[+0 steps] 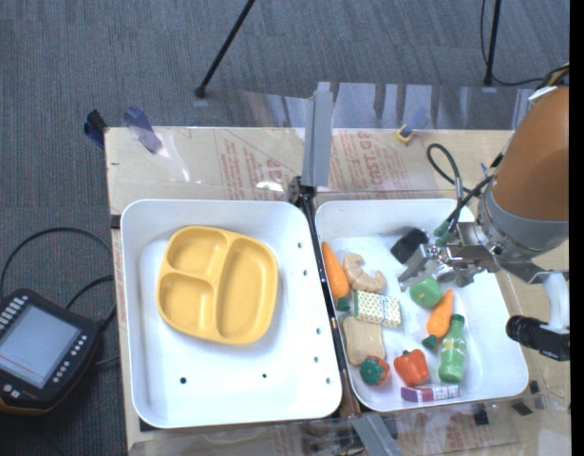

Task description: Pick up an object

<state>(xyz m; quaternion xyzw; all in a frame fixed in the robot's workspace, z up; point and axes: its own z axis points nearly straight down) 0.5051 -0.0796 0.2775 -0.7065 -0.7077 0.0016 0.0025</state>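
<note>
Well, my gripper (pixel 426 272) hung low in the right bin (pixel 481 383), just over a green toy (pixel 425 294). I couldn't tell how wide my jaws stood.

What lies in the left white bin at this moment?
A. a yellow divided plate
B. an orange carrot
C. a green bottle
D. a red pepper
A: the yellow divided plastic plate with three compartments lies in the left shallow white bin, while the toy foods are in the right bin.
</note>
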